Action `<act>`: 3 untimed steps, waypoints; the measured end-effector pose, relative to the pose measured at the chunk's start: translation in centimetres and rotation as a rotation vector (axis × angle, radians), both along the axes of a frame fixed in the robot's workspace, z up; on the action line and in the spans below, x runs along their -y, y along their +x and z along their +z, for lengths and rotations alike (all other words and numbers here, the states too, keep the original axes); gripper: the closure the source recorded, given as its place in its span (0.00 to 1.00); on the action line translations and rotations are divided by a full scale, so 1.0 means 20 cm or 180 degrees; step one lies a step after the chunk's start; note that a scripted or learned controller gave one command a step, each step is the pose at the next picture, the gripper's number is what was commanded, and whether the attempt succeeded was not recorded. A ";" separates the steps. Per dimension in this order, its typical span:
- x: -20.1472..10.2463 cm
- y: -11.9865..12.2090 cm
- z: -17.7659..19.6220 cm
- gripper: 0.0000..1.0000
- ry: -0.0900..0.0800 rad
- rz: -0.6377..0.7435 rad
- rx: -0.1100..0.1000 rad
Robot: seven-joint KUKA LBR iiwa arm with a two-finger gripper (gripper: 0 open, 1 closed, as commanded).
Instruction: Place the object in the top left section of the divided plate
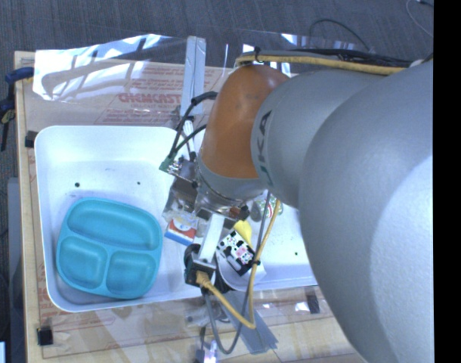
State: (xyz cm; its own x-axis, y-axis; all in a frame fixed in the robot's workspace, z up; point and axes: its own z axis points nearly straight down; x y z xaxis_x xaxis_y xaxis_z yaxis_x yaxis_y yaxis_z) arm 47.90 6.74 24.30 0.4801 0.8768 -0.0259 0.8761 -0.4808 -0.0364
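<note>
One blue divided plate [106, 249] lies at lower left of the frame, in the left white bin [53, 157]. Just right of it I see a small red, white and blue object [181, 230], outside the plate and right under the gripper [190, 207]. Claw state: I cannot tell. The grey arm [351, 203] overhangs the frame's right.

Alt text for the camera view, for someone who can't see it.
A grey robot arm with an orange band reaches from the right, wrist low over the left white bin. A blue three-section divided plate lies at that bin's lower left; a red, white and blue item sits by the wrist.
</note>
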 end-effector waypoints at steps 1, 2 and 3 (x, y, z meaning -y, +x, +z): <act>-0.04 -0.01 -0.03 1.00 0.0016 0.0045 0.0120; 0.24 -0.02 -0.25 1.00 0.0009 -0.0258 0.0115; -0.01 -0.02 -0.27 1.00 0.0008 -0.0207 0.0123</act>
